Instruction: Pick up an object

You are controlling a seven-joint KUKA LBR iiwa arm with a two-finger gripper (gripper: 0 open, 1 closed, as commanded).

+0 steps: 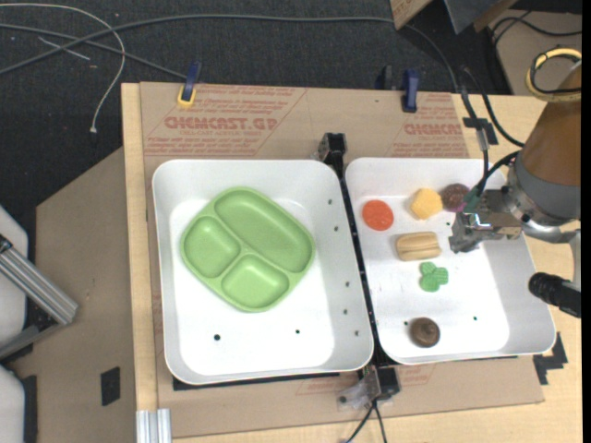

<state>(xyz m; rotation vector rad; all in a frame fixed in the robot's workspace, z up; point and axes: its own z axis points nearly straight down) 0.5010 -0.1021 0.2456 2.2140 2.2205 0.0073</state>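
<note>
Nearest you, at the tabletop's (138, 247) front edge, sit two white bins. Largest is the left bin (185, 340), holding a green divided plate (247, 247). Your right bin (489, 321) carries small play-food pieces: a tan bread roll (417, 245), yellow chunk (426, 203), orange disc (377, 215), green sprig (432, 277), brown round piece (425, 331). Your tool (464, 233) hovers just beside the roll; you cannot tell its spread. The roll is probably light, stiff and smooth, so grip it across its short sides.

Grey arm (547, 185) with orange band, black cable, metallic end effector (466, 230).
</note>
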